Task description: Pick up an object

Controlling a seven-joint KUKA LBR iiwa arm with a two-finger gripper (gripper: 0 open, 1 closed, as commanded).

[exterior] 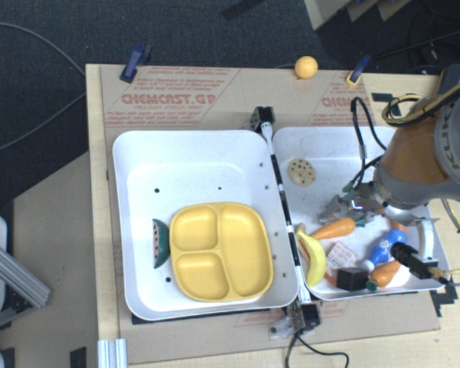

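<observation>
Cardboard-topped bench [215, 90], two white bins. The left bin [130, 205] has a yellow divided plate [218, 250] and a watermelon slice [159, 244]. The right bin [322, 140] is crowded: cookie [300, 172], banana [314, 257], carrot [333, 228] right below the gripper [351, 203]; can't tell its finger state.

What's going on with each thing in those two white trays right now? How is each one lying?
Yellow plate: flat, right way up, in the left tray.
Watermelon slice: against the plate's left edge.
Banana: lying along the right tray's left wall.
Carrot: lying flat, just below the tool.
Cookie: flat, apart from the rest.
</observation>
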